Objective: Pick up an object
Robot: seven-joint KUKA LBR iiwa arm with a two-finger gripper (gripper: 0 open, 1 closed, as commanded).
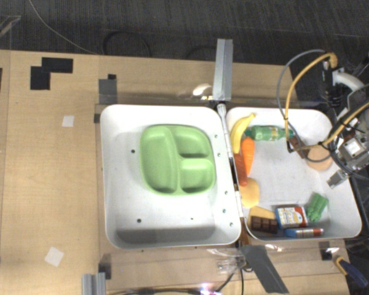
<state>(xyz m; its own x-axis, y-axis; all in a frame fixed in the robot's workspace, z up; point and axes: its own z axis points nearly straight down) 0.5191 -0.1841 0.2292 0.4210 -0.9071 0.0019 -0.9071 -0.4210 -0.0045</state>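
Objects for picking lie in the right bin [341, 226]: banana [238, 129], carrot [247, 157] and green bottle [267, 133] toward eleven o'clock, a small box [291, 216] at six. Nothing is lifted yet (the whole grasp remains); the tool [355, 155] sits at three o'clock, its state unreadable.

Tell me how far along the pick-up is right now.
Nothing looks done yet. The banana, carrot and green bottle all lie in the right bin, and the green tray sits in the left one. The pincer is at the right bin's right edge, so descent, grasp and lift remain.
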